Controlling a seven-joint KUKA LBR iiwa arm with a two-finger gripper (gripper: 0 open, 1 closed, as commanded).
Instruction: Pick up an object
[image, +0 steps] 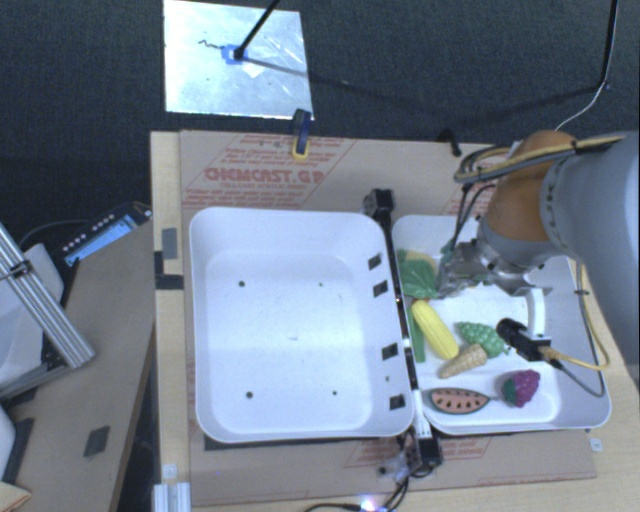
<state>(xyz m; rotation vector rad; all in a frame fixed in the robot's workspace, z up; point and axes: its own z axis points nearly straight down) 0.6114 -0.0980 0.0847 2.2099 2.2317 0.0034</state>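
Camera view | board (270, 172) reads "CHEMCAST GP" | gripper (452, 272) over right bin (575, 400) | finger state: cannot tell

2 bins sit side by side on the worktop (170, 330): the left bin (290, 320) and the right bin (585, 400). In the right bin, the corn cob (434, 329) lies along its left side, a leafy piece (418, 277) just behind it. Right of the corn sits a bumpy cluster (480, 334), a cone-shaped piece (463, 362) touching its front. Nearest the front edge, the melon slice (459, 402) lies left of the grape bunch (520, 386). The gripper (452, 272) sits beside the leafy piece.
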